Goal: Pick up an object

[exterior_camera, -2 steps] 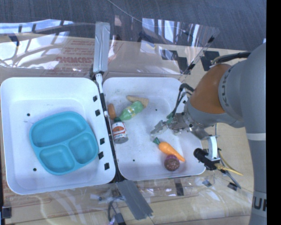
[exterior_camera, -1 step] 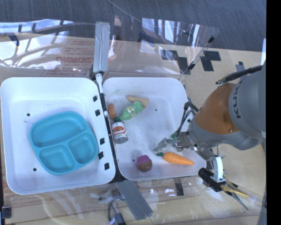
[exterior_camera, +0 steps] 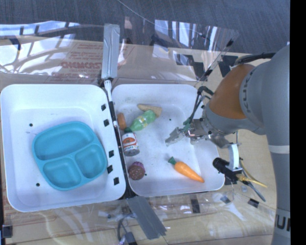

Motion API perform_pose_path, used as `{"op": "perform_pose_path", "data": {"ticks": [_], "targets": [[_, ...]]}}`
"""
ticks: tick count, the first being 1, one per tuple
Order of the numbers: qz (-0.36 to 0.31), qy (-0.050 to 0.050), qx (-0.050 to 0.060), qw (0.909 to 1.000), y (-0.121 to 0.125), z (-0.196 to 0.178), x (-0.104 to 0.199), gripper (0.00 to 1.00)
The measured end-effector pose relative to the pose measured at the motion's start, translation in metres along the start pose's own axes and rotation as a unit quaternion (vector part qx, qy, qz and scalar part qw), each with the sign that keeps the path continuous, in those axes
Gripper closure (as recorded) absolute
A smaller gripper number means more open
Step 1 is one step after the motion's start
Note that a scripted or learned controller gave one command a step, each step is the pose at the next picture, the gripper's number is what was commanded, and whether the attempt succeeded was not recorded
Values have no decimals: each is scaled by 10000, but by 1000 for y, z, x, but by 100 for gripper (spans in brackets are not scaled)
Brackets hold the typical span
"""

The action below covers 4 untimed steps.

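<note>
The bench (exterior_camera: 51,68) has a brownish top (printed red lettering shows along its far strip). 2 shallow white bins sit on it side by side, touching: the left bin (exterior_camera: 15,137) and the right bin (exterior_camera: 158,185). Grey tape strips (exterior_camera: 145,216) lie along its near edge.

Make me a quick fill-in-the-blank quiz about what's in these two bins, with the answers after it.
1. The blue divided plate lies in the ____ bin.
2. The plate has ____ compartments.
3. The vegetable nearest the right bin's front edge is a ____.
4. The green bottle lies ____ the can, farther from the front edge.

Missing words: left; three; carrot; behind
</note>
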State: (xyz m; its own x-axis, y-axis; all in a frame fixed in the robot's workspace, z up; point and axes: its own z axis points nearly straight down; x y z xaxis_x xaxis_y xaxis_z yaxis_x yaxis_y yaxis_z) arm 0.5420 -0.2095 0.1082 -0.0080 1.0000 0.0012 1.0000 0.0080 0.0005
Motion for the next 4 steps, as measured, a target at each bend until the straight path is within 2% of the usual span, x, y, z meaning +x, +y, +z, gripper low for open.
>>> {"op": "perform_pose_path", "data": {"ticks": [1,2,3,4], "targets": [[-3,-1,5,10000,-65,15,0,0],[-24,1,3,10000,19,16,34,0],[6,-13,-32,10000,38,-92,23,0],[2,-11,-17,10000,110,-148,17,0]]}}
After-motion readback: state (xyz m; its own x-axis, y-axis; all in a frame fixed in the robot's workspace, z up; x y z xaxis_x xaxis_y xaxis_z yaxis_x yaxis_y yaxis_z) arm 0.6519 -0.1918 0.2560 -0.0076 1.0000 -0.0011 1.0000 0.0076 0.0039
